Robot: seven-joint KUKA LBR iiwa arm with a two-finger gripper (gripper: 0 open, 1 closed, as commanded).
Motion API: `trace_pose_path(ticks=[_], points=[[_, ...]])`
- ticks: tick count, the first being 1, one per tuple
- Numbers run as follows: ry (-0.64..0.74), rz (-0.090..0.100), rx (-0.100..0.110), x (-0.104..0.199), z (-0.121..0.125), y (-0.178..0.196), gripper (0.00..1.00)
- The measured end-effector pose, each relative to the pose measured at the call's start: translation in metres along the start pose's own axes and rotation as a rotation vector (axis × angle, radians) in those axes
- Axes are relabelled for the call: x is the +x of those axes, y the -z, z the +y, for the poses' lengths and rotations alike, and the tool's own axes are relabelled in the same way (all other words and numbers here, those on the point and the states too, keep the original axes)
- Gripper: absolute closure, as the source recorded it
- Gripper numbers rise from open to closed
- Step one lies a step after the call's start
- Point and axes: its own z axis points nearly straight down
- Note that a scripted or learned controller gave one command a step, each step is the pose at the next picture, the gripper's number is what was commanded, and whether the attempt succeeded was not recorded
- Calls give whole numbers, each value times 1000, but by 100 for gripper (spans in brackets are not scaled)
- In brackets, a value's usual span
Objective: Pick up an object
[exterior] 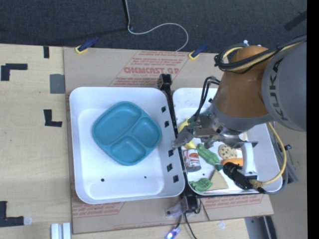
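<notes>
You are at the reaching step: the gripper (192,133) hangs over the right bin (273,148), just above a small can (192,160) and green toy (208,154). You cannot tell its jaws' state; next, descend squarely

Left bin (82,183): we see open floor around the blue plate (127,132).
Right bin (192,99): crowded under the arm (249,91).
</notes>
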Motion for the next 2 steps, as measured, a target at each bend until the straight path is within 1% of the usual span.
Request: trace_pose_path(ticks=[1, 2], points=[[-1, 1, -24, 55, 16, 184, 0], [-7, -5, -4, 52, 15, 185, 100]])
